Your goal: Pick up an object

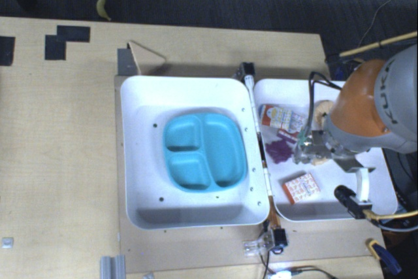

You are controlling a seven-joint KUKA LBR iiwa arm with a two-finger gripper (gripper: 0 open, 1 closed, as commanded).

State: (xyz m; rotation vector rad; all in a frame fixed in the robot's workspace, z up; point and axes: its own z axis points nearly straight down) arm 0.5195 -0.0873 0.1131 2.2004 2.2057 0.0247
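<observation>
Left bin (140,140), at the bench's middle, carries a blue divided tray (204,150). In the right bin (313,213) my gripper (307,150) hangs just beside a purple object (279,151); finger spread I cannot tell. A red-patterned packet (301,187) lies near the front edge. I judge this the approach; next comes descent.
</observation>
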